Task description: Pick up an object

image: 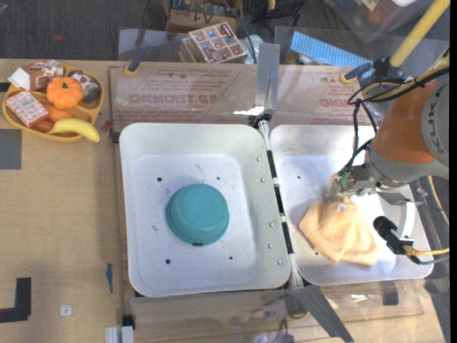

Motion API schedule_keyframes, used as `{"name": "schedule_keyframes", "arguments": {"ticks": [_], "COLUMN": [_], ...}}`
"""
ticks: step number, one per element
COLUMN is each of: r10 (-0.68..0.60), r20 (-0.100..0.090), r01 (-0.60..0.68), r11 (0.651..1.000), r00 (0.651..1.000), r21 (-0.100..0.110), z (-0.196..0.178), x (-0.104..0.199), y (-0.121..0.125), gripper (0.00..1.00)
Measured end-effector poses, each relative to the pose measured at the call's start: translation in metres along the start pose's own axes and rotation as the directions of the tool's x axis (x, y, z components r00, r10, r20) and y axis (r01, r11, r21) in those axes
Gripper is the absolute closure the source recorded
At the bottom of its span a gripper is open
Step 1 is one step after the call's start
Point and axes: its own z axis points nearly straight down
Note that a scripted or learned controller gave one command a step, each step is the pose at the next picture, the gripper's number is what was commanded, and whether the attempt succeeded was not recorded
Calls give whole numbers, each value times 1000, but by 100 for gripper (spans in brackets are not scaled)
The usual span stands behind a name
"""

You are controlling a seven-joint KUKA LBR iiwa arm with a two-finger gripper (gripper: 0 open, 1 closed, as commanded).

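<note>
A crumpled tan cloth (339, 232) lies in the right bin (307, 156), toward its near side. My gripper (345, 189) hangs just above the cloth's far edge, its tip touching or almost touching the fabric. The arm with its orange band (407, 131) comes in from the right above it. An upturned teal bowl (198, 214) sits in the middle of the left bin (143, 156), far from the gripper.
A metal divider (275, 191) runs between the two bins. A yellow plate (43, 106) with toy fruit and small boxes rests on the bench at far left. Cables and a black connector (389, 234) hang by the arm over the right bin.
</note>
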Motion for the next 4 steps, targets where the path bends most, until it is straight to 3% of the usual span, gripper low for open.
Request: {"name": "schedule_keyframes", "arguments": {"ticks": [1, 2, 3, 4], "r10": [0, -57, -49, -31], "r20": [0, -1, -1, -1], "r01": [0, 57, 49, 31], "r11": [1000, 998, 999, 999], "r00": [1000, 998, 999, 1000], "r21": [0, 6, 6, 12], "z": [0, 11, 12, -5], "x": [0, 36, 16, -32], "y": [0, 0, 54, 70], "gripper": [0, 0, 0, 0]}}
